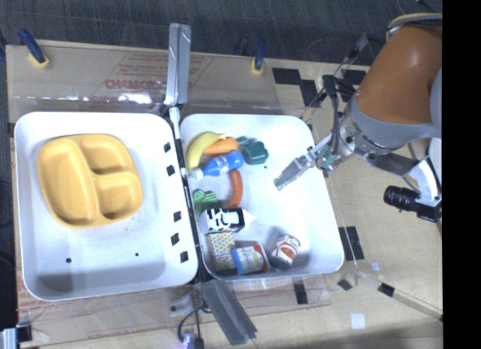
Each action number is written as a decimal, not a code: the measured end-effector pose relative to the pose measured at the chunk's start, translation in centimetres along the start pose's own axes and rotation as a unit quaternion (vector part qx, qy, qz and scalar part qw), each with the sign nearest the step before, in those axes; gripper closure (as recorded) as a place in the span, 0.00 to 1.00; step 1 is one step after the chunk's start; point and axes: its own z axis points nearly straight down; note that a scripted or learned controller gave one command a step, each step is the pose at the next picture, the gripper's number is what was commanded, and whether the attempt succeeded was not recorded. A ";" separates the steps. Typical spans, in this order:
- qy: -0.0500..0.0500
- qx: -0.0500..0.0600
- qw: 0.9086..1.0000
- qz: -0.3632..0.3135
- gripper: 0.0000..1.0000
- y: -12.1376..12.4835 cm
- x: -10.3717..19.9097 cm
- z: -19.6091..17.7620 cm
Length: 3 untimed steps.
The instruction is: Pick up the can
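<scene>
Can lying in the right bin's near right corner, arm poised above.

The can (285, 250), red and white, lies on its side at the near edge of the right bin (319, 220), just right of a blue-labelled tin (249, 258); its label is too small to read. Farther off, the claw (289, 175) hangs above the bin's bare middle, slanting down to the left from the grey, orange-banded arm (394, 84); whether it is open cannot be told. The left bin (30, 265) holds a yellow tray (90, 178). Red mirrored print marks the surface (139, 77) beyond, unreadable.
</scene>
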 end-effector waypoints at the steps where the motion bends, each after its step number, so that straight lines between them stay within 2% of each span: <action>1: 0.001 0.001 1.000 0.016 0.00 -3.8 -0.1 15.1; 2: 0.001 0.001 0.990 -0.139 0.00 -5.8 -4.0 17.5; 3: -0.004 -0.002 0.969 -0.247 0.00 -4.5 -2.2 20.2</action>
